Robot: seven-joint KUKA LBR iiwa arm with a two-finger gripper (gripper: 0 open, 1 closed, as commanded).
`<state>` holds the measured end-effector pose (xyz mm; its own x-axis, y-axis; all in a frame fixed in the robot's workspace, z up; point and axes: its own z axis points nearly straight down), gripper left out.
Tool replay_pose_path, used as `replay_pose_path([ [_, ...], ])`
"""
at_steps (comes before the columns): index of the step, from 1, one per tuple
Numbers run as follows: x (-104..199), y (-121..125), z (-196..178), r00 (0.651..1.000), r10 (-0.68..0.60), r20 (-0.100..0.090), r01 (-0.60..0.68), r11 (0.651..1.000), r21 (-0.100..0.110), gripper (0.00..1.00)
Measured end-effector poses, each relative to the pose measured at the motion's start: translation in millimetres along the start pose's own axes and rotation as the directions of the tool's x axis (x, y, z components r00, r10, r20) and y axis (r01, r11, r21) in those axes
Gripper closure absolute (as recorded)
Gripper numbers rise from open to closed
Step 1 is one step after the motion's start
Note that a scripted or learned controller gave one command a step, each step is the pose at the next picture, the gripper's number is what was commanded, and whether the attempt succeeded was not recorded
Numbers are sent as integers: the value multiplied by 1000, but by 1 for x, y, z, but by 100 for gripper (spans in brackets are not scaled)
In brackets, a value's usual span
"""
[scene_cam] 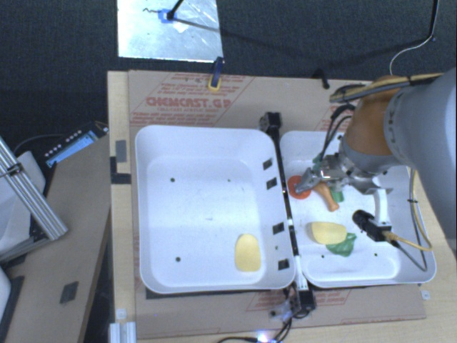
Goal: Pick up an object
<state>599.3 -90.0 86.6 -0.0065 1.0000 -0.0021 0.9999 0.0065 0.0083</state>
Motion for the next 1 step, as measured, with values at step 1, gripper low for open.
replay_pose_path([
  [1, 0, 0, -11, 1000, 1, -2, -1, 1000, -1, 100],
])
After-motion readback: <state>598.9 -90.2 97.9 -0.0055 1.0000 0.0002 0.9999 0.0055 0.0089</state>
